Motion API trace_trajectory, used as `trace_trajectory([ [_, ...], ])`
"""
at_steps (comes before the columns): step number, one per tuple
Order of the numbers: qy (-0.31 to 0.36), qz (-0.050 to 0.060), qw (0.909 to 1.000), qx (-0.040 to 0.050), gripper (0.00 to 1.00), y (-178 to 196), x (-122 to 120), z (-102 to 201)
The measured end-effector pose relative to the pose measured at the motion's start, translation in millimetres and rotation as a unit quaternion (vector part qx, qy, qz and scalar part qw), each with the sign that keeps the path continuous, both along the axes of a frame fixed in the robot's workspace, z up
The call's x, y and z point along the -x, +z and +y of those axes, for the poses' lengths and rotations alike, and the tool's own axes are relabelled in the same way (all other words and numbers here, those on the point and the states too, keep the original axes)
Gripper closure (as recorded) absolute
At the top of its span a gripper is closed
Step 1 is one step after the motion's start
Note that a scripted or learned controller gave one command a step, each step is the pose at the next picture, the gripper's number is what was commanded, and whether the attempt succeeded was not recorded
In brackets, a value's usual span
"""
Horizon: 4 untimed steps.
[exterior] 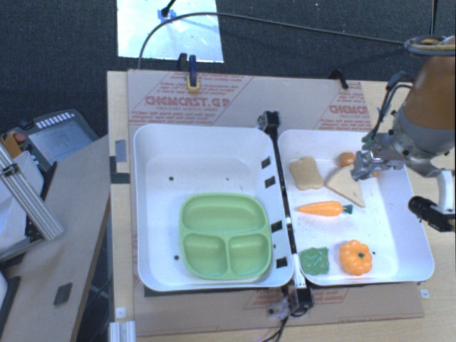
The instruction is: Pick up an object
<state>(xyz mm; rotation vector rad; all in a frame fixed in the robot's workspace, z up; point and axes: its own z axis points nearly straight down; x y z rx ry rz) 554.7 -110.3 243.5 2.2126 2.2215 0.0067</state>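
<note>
- one claw [365, 164] here, sitting at the upper right of the frame over the right bin [399, 273], at the end of the grey arm [427, 112] with the orange band. honestly can't tell how far open it is, it's too small and blurry, and i can't see anything clamped in it.
- right under and just beside it is a pale wedge [347, 188], looks like a cheese slice, with a small orange ball [345, 159] peeking out next to the claw on its left.
- left of that, a tan bread slice [307, 173].
- lower down, middle of the bin, a carrot [321, 208] lying sideways.
- bottom of the bin: a green leafy piece [314, 260] and a little pumpkin [355, 256] side by side.
- the left bin [164, 162] has a green divided plate [225, 235] in its lower half.
</note>
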Motion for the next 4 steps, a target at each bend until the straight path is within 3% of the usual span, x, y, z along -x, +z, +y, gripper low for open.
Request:
trace_trajectory([
  [2,0.003,0.002,1.0000,-0.0016,1.00,10,-25,108],
  [3,0.003,0.003,1.0000,-0.0018,1.00,6,-23,163],
  [4,0.002,0.003,1.0000,-0.0011,1.00,-12,-38,215],
])
